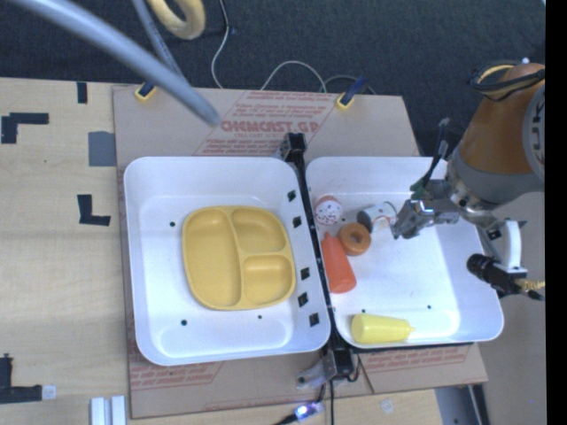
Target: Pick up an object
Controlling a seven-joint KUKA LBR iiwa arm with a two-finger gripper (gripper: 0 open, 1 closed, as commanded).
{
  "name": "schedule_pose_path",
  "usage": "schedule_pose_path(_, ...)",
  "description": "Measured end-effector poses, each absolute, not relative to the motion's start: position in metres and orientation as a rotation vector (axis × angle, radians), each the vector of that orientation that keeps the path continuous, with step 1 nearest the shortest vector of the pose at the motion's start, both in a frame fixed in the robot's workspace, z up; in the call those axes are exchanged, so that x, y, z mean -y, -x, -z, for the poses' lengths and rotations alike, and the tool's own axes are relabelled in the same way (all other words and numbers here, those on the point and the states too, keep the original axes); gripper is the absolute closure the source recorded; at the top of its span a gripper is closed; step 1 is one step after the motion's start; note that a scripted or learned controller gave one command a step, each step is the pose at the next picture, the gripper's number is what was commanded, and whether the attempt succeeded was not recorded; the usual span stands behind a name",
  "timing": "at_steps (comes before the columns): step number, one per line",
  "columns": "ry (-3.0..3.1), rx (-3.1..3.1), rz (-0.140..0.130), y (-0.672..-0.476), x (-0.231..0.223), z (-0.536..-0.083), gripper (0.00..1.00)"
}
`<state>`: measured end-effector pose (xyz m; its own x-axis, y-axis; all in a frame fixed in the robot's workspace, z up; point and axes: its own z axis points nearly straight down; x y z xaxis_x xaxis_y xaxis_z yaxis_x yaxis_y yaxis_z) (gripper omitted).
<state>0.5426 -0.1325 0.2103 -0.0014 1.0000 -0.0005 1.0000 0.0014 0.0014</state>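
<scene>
Objects for picking lie scattered in the right white plastic bin (461, 326), where the grey arm with the orange band (505, 140) reaches in from the right and lowers its hand (409, 220) over the bin's upper middle. Whether the hand is released or clenched cannot be told from this angle, and nothing is seen between its parts. Just left of the hand sits a small dark and white object (370, 214), too small to identify. Beside it lies a brown ring-shaped doughnut toy (355, 238), touching the upper end of an orange carrot-like cylinder (337, 264) that lies along the bin's left wall. Above these rests a small white round disc with red dots (327, 209). Near the front wall lies a yellow lemon-shaped plastic piece (381, 328), well apart from the hand. In the left white plastic bin (146, 237), a yellow plastic plate with 3 compartments (237, 257) lies flat at the centre. Both bins sit side by side on a brown cardboard sheet (266, 118) on the bench (53, 264).
</scene>
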Motion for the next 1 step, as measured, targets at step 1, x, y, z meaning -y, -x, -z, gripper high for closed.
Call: schedule_pose_path(1,-2.217,-2.229,0.0,-0.5317,0.0819,-0.2208,1.0)
